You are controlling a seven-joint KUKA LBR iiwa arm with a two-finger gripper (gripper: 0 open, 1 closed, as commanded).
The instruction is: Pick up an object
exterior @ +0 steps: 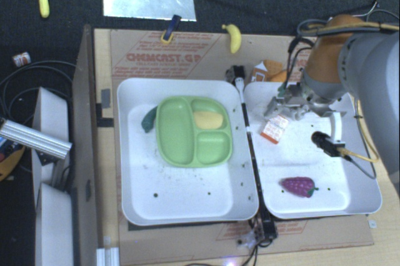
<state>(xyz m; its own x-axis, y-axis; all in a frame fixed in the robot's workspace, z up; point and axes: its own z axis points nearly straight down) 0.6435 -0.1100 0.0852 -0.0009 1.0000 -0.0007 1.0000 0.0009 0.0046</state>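
Observation:
My gripper hangs low over the far left part of the right bin. Just below and in front of it lies a small white and orange carton on the bin floor; whether the gripper touches it I cannot tell. A purple bunch of grapes rests near the right bin's front edge. In the left bin sits a green divided plate with a yellow item in its far right compartment. A dark green item lies at the plate's left side.
A yellow banana lies on the cardboard behind the bins, with an orange item by the right bin's far rim. A blue and yellow clamp sits at the cardboard's back edge. The grey arm covers the right bin's far right corner.

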